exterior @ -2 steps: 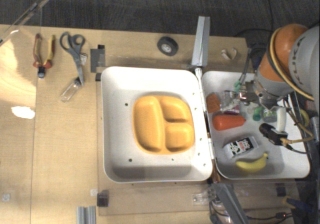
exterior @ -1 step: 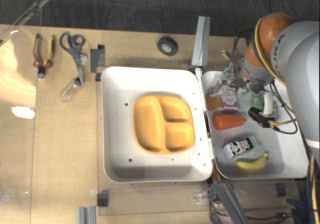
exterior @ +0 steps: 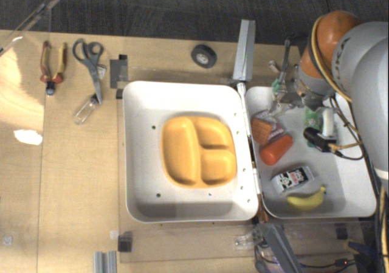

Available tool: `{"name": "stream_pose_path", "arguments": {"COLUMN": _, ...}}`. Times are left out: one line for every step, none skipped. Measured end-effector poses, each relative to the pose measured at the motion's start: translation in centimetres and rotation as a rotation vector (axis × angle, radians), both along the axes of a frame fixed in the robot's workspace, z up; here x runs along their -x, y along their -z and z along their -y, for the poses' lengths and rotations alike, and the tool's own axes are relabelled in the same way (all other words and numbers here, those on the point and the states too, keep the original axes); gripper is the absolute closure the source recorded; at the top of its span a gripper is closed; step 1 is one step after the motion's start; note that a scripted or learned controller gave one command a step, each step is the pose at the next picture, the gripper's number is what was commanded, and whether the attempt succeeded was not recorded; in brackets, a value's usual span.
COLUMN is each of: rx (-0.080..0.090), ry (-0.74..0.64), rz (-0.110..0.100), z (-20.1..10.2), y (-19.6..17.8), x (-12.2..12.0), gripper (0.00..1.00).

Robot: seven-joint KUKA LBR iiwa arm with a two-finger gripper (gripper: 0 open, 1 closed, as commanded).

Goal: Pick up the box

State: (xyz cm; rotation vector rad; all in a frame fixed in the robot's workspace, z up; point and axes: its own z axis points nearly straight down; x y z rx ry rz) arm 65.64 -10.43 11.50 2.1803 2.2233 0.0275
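right bin: shallow white plastic bin (exterior: pixel 355 196), everything's in here
hand: grey two-finger hand (exterior: pixel 285 96) at the far-left corner; can't tell its state
box: small black-and-white carton box (exterior: pixel 292 179) lying flat, well toward the near side of the hand, beside yellow banana (exterior: pixel 306 199)

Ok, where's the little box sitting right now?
The box lies in the right bin, toward its near edge, just above the banana and below the red-orange carrot-like piece.
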Motion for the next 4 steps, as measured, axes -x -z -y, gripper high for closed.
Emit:
{"name": "stream_pose_path", "arguments": {"rx": -0.001, "ry": -0.286, "rz": -0.026, "z": -1.7, "y": -2.0, "x": 2.0, "gripper": 1.0}}
{"name": "stream_pose_path", "arguments": {"rx": 0.008, "ry": -0.717, "rz": -0.024, "z": -1.6, "y": -4.3, "x": 3.4, "gripper": 1.0}}
{"name": "stream_pose_path", "arguments": {"rx": 0.004, "ry": -0.518, "rz": -0.025, "z": -6.1, "y": -7.1, "x": 4.4, "gripper": 1.0}}
{"name": "stream_pose_path", "arguments": {"rx": 0.004, "ry": -0.569, "rz": -0.025, "z": -8.7, "y": -7.9, "x": 8.0, "gripper": 1.0}}
